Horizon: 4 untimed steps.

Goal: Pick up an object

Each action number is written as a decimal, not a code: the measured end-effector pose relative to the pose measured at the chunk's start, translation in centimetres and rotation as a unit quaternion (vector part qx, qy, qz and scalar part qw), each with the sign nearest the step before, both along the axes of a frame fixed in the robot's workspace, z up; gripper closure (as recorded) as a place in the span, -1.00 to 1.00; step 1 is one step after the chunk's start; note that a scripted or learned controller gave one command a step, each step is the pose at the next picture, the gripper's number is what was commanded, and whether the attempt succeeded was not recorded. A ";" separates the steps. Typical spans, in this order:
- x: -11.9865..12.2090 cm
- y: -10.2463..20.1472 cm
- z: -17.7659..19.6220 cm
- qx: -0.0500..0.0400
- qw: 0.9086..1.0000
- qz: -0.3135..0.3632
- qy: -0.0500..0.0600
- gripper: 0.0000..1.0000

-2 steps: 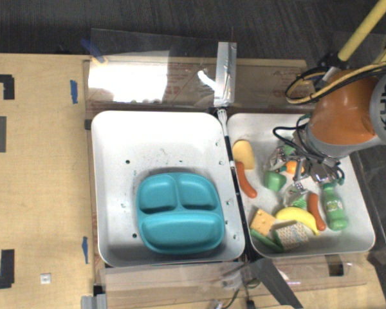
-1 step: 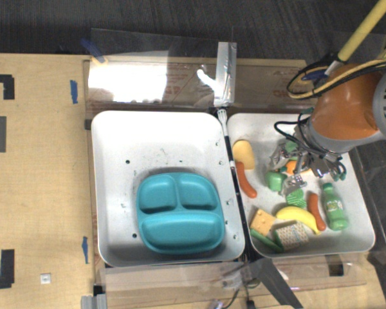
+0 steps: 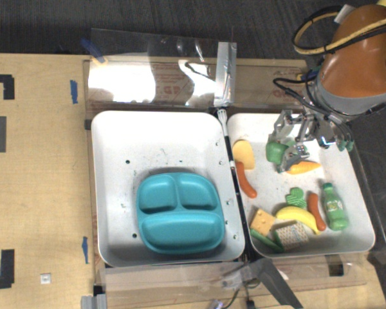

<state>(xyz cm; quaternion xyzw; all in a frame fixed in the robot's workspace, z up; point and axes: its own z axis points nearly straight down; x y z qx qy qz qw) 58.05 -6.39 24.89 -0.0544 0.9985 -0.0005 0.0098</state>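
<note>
Teal plastic marks the nearest big shape, a divided plate (image 3: pixel 179 212) lying in the left bin (image 3: pixel 109 134), while the near corner of the right bin (image 3: pixel 357 172) holds a crowded heap: a cheese wedge (image 3: pixel 262 221), a banana (image 3: pixel 297 214), a green leafy piece (image 3: pixel 295 197), a red sausage (image 3: pixel 316 211) and a green bottle (image 3: pixel 334 206), several of them touching. Farther back along the divider lie a long orange-red piece (image 3: pixel 246 179) and a pale yellow piece (image 3: pixel 243 150). Beyond these, near the far side of the same bin, the gripper (image 3: pixel 294 148) hangs low over a green pepper-like toy (image 3: pixel 276 151) and an orange-yellow piece (image 3: pixel 300 167) (the likeliest candidates for the pick, by my reading). Whether its fingers are spread or pressed together I cannot tell; metal parts and cables blur together there, and nothing is clearly pinched. The risk from here, as I judge it, is a closing between the two toys rather than around one, nudging the round green toy sideways so it rolls free, or a glancing pinch on the orange piece's tapered end that slips on lifting.
</note>
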 end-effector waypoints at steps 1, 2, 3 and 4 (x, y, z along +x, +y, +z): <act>5.5 3.6 -2.7 0.000 0.999 0.043 0.007 1.00; 8.8 4.5 3.0 0.000 0.999 0.040 0.003 1.00; 8.8 4.2 3.5 -0.001 0.992 0.123 0.004 1.00; 8.8 3.0 4.2 -0.002 0.987 0.158 0.004 1.00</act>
